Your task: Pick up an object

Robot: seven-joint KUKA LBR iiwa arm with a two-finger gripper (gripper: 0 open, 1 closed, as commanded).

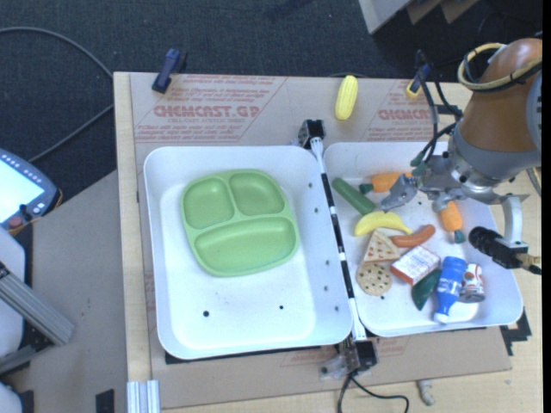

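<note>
Nothing lifted yet: gripper (398, 194) low at right-centre over toy banana (383, 223), jaw state unclear, grasp pending.

Even, fairly bright overhead light falls across the two shallow white plastic bins (172, 317), which look slightly washed out, with only soft, short shadows beneath the pale green three-compartment plastic tray (239, 222). The dark floor beyond the bench stays dim. The picture is mildly soft and grainy throughout, and the small toy foods in the right bin lack crisp edges.
</note>
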